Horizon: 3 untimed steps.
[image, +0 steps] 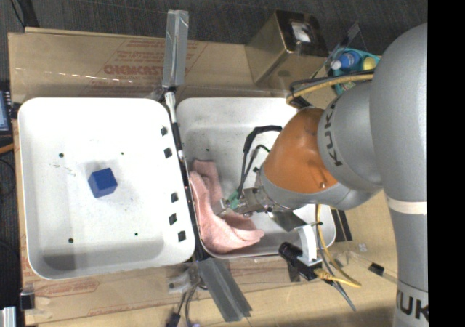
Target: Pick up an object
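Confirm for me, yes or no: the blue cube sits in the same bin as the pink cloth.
No. The blue cube lies alone in the left bin, while the pink cloth lies in the right bin.

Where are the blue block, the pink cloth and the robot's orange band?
blue block (102, 182): camera view, top face, in the left bin.
pink cloth (215, 209): camera view, middle fold, in the right bin.
orange band (298, 155): camera view, rounded side above the wrist.

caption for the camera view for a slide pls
KUKA arm's gripper reaches over a pink cloth in the right bin; a blue cube sits in the left bin.
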Available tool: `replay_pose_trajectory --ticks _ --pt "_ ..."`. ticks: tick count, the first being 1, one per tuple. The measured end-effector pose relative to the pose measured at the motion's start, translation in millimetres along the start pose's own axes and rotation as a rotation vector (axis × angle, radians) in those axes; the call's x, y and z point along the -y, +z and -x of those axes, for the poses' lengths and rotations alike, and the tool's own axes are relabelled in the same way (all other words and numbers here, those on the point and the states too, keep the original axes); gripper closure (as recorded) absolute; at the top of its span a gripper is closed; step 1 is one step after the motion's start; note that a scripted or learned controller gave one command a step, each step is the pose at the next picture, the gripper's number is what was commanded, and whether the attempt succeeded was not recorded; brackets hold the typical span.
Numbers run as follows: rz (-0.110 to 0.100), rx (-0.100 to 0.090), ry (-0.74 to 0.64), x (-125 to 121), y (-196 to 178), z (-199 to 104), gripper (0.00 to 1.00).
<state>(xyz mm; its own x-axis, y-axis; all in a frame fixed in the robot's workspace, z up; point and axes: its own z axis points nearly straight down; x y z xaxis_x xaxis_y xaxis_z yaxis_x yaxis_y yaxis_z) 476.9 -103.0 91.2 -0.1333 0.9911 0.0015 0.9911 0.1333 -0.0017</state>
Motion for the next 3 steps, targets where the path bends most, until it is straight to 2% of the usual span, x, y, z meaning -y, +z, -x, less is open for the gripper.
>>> replay_pose_trajectory --ticks 1,2,3 --pt "0.001 0.001 -0.064 -2.1 -100.6 -14.9 0.00" --pt "0.002 0.001 -0.076 1.9 -0.7 18.6 0.00" --pt "0.002 0.001 -0.207 0.6 -0.9 11.0 0.00"
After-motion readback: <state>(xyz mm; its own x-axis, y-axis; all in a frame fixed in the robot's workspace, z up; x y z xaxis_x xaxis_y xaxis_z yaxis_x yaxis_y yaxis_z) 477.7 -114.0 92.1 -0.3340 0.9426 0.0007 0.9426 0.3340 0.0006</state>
